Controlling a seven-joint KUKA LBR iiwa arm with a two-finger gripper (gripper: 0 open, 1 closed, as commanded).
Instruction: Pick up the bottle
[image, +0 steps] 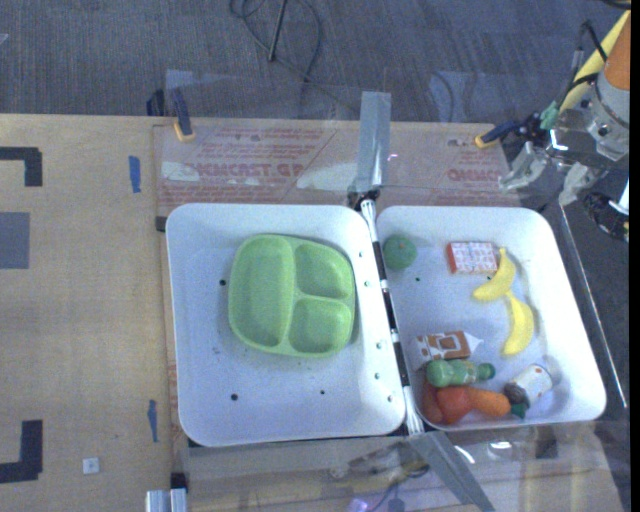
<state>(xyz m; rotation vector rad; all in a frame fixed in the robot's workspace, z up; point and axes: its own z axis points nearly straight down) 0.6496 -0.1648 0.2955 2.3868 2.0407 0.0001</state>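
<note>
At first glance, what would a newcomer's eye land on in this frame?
First the bright green divided plate, alone in the left bin. Next the clutter in the right bin: two bananas toward its far right, and a green bottle lying on its side near the front, beside a carrot. The pincer hangs past that bin's far right corner, outside it.

Glossy white plastic bins (200, 400) sit on matt wood bench (70, 300); the green tray (292, 295) looks smooth plastic.
</note>
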